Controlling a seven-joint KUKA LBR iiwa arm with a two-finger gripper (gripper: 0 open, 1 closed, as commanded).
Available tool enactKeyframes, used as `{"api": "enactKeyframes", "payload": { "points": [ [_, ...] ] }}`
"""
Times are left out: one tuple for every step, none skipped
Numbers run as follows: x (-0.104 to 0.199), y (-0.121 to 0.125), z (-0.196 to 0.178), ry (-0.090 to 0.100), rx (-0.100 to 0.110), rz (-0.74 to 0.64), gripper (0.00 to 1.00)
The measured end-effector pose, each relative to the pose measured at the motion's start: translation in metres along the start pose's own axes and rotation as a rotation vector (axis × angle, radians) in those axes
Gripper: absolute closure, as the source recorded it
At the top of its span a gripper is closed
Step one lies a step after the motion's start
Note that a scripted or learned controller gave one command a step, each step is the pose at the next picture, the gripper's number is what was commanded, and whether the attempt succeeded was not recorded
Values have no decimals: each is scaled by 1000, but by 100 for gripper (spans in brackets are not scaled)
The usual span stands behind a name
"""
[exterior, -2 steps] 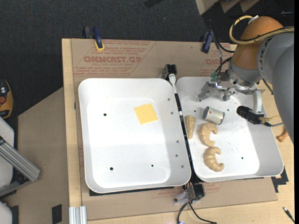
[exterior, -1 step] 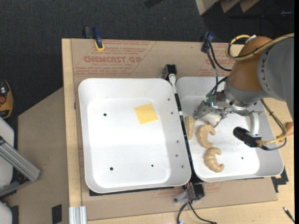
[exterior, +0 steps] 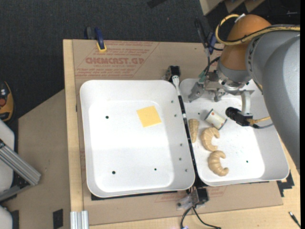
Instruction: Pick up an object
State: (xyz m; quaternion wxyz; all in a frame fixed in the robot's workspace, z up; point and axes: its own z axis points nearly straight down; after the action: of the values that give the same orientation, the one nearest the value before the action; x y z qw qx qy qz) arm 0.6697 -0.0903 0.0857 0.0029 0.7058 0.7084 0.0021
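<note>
Arm is reaching in from 3 o'clock; the claw (exterior: 213, 90) is hanging over the far end of the right bin (exterior: 267, 168), at about 12 o'clock within that bin. How wide the claw is standing, and whether it has anything, I cannot tell.

Candidate objects are lying in the right bin:
- small white cylinder (exterior: 215, 119) with a dark end, just below the claw
- three croissant-shaped pieces (exterior: 210, 139) toward 7 o'clock, along the divider

A yellow flat square (exterior: 149, 116) is sitting in the left bin (exterior: 95, 175), near its 1 o'clock.

Judgement: cylinder is looking light, rigid, liable to roll; pinching across its round sides seems best. Croissants are probably light; gripping across the thick middle seems safest.
</note>
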Motion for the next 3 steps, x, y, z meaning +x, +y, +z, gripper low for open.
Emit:
{"api": "enactKeyframes", "payload": {
  "points": [
    [-1, -2, -11, 0, 3, 2, 100],
    [-1, -1, -21, -1, 0, 1, 100],
    [-1, -1, -31, -2, -3, 1, 100]
  ]
}}
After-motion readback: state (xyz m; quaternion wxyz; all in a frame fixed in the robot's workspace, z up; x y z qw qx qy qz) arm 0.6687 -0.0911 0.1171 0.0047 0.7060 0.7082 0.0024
